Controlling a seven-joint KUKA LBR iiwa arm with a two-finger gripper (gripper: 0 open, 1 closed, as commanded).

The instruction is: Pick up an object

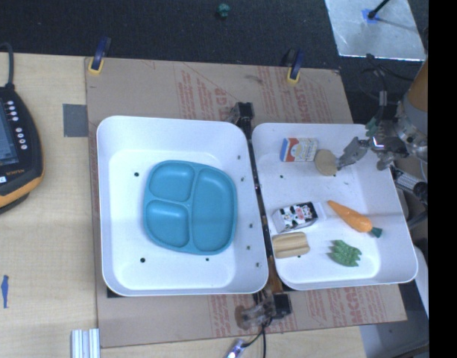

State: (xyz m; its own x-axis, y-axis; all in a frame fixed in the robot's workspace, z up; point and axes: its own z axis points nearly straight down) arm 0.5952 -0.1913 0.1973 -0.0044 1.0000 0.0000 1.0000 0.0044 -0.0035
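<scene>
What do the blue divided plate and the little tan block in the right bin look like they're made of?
The blue three-compartment plate looks like moulded plastic: uniform colour, smooth rounded ridges, soft sheen. The small tan rectangular block looks like unfinished wood, matte with a pale, grain-like tone, though it's too small to confirm.

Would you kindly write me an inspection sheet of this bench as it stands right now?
Surface: wooden bench with a cardboard sheet clamped on it, bearing the left bin and the right bin.
Job's things: right bin holds a small carton, tan round piece, black-and-white box, carrot, wooden block and green piece.
Clutter: blue divided plate in the left bin.
Grippers: gripper low over the right bin's far side, beside the tan round piece; jaws too small to judge.
Cables: thin wires at the near edge.
Surroundings: teach pendant at left, dark floor beyond.
</scene>
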